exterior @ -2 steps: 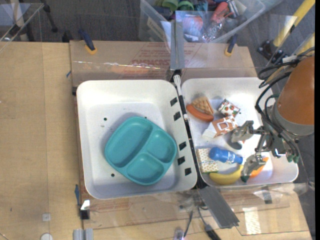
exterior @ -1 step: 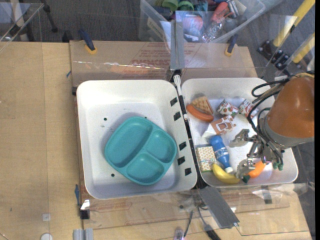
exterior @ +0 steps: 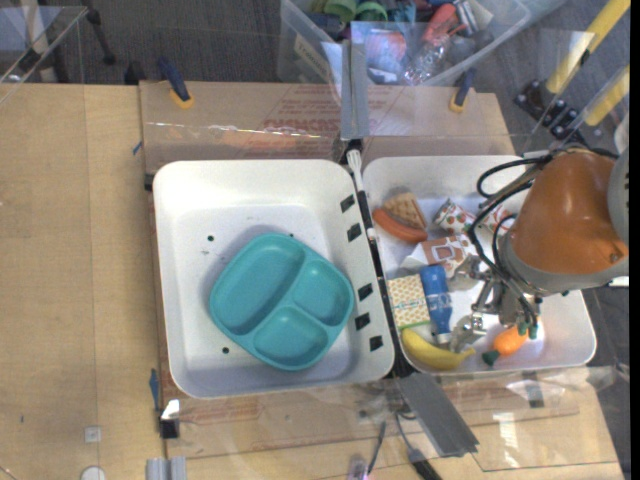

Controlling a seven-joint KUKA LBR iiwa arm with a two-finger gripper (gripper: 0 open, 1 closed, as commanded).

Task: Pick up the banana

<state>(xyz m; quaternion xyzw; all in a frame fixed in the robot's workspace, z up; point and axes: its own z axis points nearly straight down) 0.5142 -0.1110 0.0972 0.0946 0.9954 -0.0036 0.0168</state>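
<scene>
Banana (exterior: 432,353) lies left-to-right along right bin's (exterior: 575,353) near wall; jaws' state unclear.

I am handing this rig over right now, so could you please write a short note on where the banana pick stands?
Gripper: down in the right bin, near its front edge; whether it has closed on anything cannot be told.
Banana: lying on the right bin's floor at the front left corner, just left of the gripper, beside a blue tube and an orange toy.
Teal plate: in the left bin.
Done: approach.
Left: grasp and lift the banana.
</scene>
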